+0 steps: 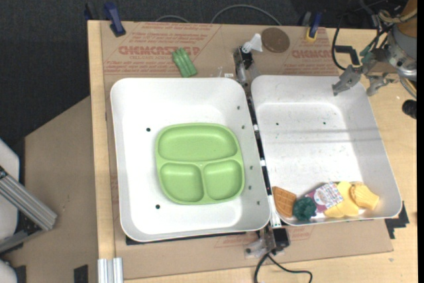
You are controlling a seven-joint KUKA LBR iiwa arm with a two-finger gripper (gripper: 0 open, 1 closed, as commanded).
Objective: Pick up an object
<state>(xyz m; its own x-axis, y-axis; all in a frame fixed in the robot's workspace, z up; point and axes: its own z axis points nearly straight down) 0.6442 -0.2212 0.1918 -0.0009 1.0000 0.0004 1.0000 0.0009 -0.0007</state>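
1. Two shallow white bins sit side by side on a desk (318, 235) covered with brown cardboard.
2. The left bin (132, 142) holds a green divided plate (199, 162), lying flat near its centre.
3. The right bin (311, 136) holds a small heap of toy food pressed into its near edge: a tan waffle-like piece (283, 201), a dark green piece (305, 209), a pale wrapped item (327, 195), and yellow pieces (351, 201).
4. The heap runs as a short row along the bin's near wall, left to right in the picture. The pieces touch one another, so no single long axis is clear.
5. The gripper (350, 81) hangs over the far right corner of the right bin, well apart from the heap. Its fingers appear slightly spread and hold nothing.
6. The toys are likely light, stiff plastic, smooth and somewhat slippery, not fragile.
7. The waffle-like piece at the row's left end looks easiest to take, gripped across its narrow width, since it has open bin floor on one side.
8. The nearby bin wall may crowd the fingers.
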